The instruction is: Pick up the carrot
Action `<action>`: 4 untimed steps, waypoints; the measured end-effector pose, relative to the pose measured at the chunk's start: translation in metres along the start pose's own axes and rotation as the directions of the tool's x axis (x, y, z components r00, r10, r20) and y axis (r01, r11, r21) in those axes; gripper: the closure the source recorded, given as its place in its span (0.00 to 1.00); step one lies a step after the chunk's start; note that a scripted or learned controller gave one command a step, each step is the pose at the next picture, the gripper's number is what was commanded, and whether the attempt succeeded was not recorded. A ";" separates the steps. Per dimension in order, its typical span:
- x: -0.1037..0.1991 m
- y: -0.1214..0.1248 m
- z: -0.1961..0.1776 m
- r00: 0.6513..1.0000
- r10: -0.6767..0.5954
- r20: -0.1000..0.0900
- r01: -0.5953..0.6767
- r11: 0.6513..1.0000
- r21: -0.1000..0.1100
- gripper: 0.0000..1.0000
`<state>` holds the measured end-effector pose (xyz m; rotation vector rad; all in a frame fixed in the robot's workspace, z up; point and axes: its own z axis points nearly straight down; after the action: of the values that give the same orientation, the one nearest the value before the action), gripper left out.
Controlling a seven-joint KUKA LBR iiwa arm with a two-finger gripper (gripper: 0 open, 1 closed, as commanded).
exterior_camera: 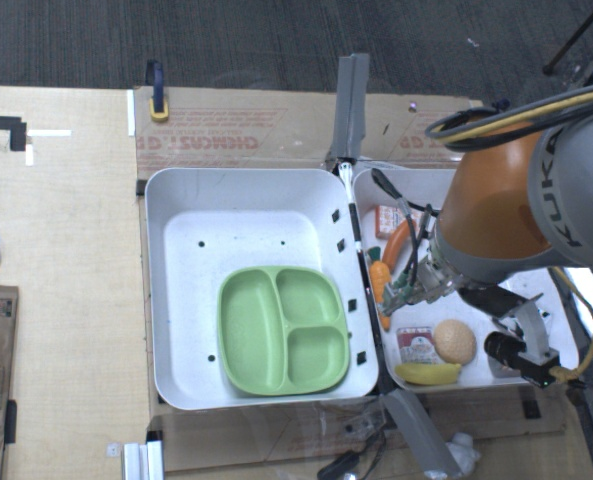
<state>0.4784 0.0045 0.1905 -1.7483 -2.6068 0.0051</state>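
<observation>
On the left I see the wide white plastic bin point(166, 298), with a pale green three-compartment plastic tray point(281, 330) lying toward its near side. Right of the divider is the second white bin point(536, 378), where the slim orange carrot point(380, 286) lies against the left wall, its far end pointing right. Near it lie a yellow banana point(428, 373), a tan round bun-like item point(455, 341) and a small red-and-white packet point(415, 344). My two-finger gripper point(408, 286) hangs just right of the carrot, under the grey arm with the orange band point(491, 213); whether it is spread or pinched I cannot tell.

I judge this the approach step: next comes centring over the carrot, which the bin wall crowds. "KUKA" reads on the arm; the red print on the cardboard at the far side is too faint to make out.
</observation>
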 end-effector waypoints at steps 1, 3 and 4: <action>-0.062 -0.014 0.002 0.972 0.234 0.000 -0.234 0.972 0.002 1.00; -0.033 -0.002 0.002 0.934 -0.357 -0.001 0.357 0.934 0.000 1.00; -0.035 -0.001 -0.005 0.935 -0.354 -0.003 0.354 0.935 0.003 1.00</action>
<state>0.4902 -0.0280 0.1951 -1.2491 -2.8743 0.0070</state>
